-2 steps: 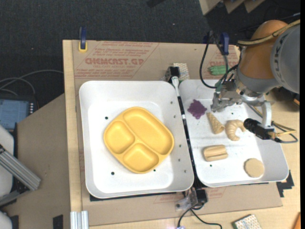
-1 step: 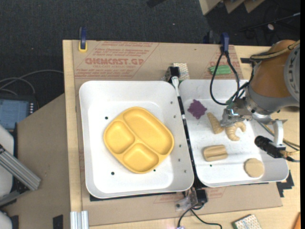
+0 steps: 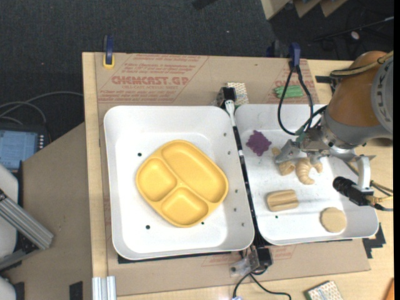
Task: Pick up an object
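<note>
A wooden surface (image 3: 156, 74) stamped with red lettering carries 2 shallow white bins side by side, dark carpet behind. In the right bin (image 3: 350, 230), the tool (image 3: 301, 155) of the grey and orange arm (image 3: 359, 105) sits low over a pale, croissant-like pastry (image 3: 302, 169); whether it is clenched or released cannot be told from this angle, and nothing is plainly caught in it. The pastry, judged the likely target, lies in the bin's upper middle, its curved long axis running from upper left toward lower right, one tip pointing at the bin's near right corner. Risks from here: the curved, lumpy shape could roll or squirt sideways if squeezed across its bend, and a closure off the narrow axis may catch only a tip. Nearby sit a purple piece (image 3: 258, 142) just left, a tan bread log (image 3: 281, 200) below with its length running left-right, and a round biscuit (image 3: 333, 219) toward the near corner. The left bin (image 3: 125, 136) holds a yellow divided tray (image 3: 181, 183).
</note>
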Controlling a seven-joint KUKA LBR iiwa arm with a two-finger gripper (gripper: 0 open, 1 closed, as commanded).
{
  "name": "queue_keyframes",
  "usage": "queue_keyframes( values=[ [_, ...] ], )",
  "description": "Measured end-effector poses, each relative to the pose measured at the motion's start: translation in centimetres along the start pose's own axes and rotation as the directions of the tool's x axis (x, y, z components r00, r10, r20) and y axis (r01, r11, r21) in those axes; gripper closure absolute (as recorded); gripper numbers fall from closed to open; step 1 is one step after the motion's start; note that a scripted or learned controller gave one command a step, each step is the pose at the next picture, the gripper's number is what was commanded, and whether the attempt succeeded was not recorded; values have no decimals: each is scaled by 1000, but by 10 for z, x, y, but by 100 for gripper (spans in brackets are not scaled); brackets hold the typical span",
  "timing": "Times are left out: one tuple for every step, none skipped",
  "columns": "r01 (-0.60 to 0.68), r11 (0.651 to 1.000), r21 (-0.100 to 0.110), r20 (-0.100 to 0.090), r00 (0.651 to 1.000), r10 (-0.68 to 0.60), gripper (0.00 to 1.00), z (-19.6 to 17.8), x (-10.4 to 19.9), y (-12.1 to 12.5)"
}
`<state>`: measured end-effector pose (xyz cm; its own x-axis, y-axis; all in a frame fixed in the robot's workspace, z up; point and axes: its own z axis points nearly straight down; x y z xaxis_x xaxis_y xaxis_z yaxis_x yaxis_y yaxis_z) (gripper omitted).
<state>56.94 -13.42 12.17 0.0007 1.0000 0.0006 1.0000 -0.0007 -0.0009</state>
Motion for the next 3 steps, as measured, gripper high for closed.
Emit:
queue_keyframes(
  values=[
    [-1,1000,-11,7,1000,1,0,32,-3,-3],
    [-2,1000,-24,12,1000,2,100,17,-5,1],
    [8,1000,-10,-1,1000,-8,100,-68,61,-16]
  ],
)
